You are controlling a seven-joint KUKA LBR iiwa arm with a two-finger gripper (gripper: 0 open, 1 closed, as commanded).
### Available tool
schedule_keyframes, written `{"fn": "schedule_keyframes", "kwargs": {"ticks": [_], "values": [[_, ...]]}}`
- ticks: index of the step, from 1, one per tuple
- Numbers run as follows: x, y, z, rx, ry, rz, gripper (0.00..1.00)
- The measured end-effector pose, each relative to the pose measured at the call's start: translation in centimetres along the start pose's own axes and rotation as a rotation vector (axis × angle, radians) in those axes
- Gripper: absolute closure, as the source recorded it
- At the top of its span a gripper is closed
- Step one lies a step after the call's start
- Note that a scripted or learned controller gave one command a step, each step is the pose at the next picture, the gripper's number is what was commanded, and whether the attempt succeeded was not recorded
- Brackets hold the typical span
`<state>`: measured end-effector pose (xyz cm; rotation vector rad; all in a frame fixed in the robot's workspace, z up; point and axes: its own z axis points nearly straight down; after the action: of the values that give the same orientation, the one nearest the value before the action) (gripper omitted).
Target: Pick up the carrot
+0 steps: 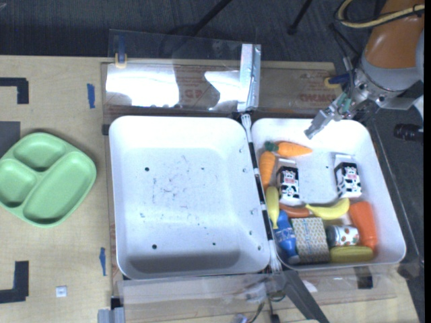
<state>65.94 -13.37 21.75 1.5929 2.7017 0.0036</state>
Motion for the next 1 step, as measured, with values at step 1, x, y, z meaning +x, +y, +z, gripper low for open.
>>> {"fn": "schedule_keyframes", "kwargs": {"ticks": [1], "values": [[0.4, 1.14, 7.59, 0.001, 0.002, -0.104, 0.0]]}}
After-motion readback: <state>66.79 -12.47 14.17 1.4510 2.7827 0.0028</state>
